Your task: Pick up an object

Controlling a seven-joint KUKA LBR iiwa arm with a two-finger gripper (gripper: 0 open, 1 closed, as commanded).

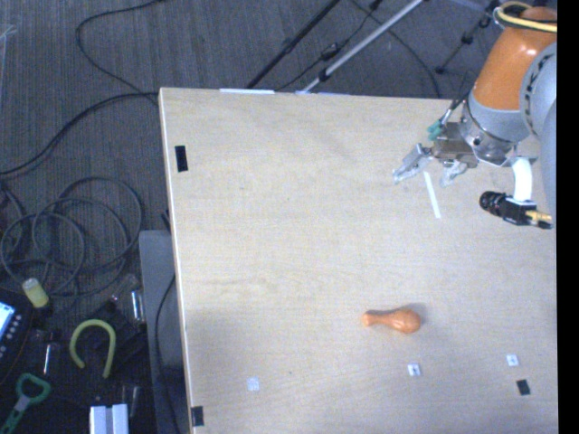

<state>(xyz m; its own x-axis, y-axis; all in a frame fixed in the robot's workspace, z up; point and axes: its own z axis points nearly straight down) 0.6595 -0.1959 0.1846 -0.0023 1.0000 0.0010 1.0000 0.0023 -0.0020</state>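
- The bench [271, 242] is a pale wooden surface running from the far left corner down to the near edge, lit unevenly, with a shadow across its near left part.
- The arm [511, 70], grey with an orange band, reaches in from the far right and hangs over the far right part of the bench.
- The gripper [432, 167] points left and down; its fingers [409, 165] are spread apart with nothing between them.
- A thin white stick [431, 193] lies on the bench just below the gripper, slanting toward the near right; whether it touches the gripper cannot be told.
- A small black and white part [514, 204] hangs off the wrist at the right edge.
- The orange object [394, 320], shaped like a small gourd with a narrow neck pointing left and a rounder bulb at the right, lies on the bench toward the near right, well apart from the gripper and nearer to the viewer.
- A black mark [181, 158] sits near the far left edge of the bench, and small pale and dark marks [413, 369] dot the near right part.
- On the carpeted floor to the left lie looped black cables [72, 233] and a green hook-shaped tool [92, 337].
- Light stand legs [380, 25] cross the floor beyond the far edge.
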